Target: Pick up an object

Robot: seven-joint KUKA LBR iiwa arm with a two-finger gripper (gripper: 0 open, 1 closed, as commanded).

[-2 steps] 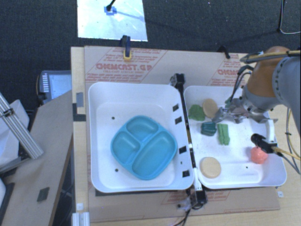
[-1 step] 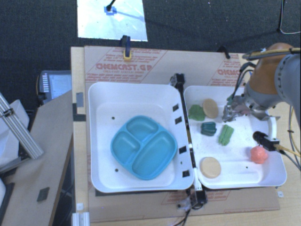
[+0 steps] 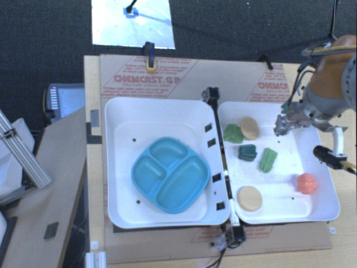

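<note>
Jaws, state untellable, hover near right bin's back edge, beside tan disc.

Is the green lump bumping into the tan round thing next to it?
Touching. The camera view shows the green lump pressed against the tan round, with no white bin floor between them.

Robotics lab, test bench setup. Industrial grey arm with orange band reaching over right white bin. Left white bin just beside it, both on cardboard sheet printed with brand lettering, clamped at far edge by yellow clamp. Dark carpet floor beyond bench. Left of left bin: aluminium extrusion. Behind cardboard: reflective metal plate on floor. Cables at near edge between bins.
</note>
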